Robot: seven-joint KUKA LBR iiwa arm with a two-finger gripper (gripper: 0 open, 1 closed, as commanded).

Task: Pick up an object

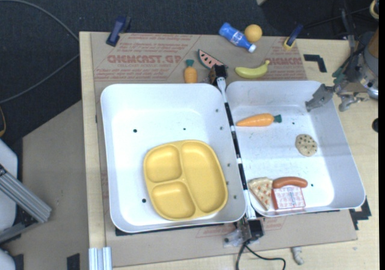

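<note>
- Gripper (329,98) of grey metal hangs at the right bin's (337,142) upper right rim; whether it is clenched or released, I cannot tell.
- Orange plastic carrot (258,120) lies in that white bin's upper part, well apart from the gripper.
- Round speckled cookie (306,144) lies below it.
- Yellow three-compartment plate (184,178) sits in the left bin (120,142).

Two white bins: left one (120,112) carrying a pale yellow divided plate (183,178), right one (337,142) dotted with small dark specks. In the right bin: an orange carrot (255,121) with a green tip at 3 o'clock, a tan cookie (306,144) with dark chips, a reddish-brown sausage (290,183), a red-and-white box (290,198), a pizza slice (260,190) (yellow, red spots). Beyond at 12 o'clock: a yellow banana (252,70), a blue bottle (236,36) with white cap, an orange ball (254,32).
</note>
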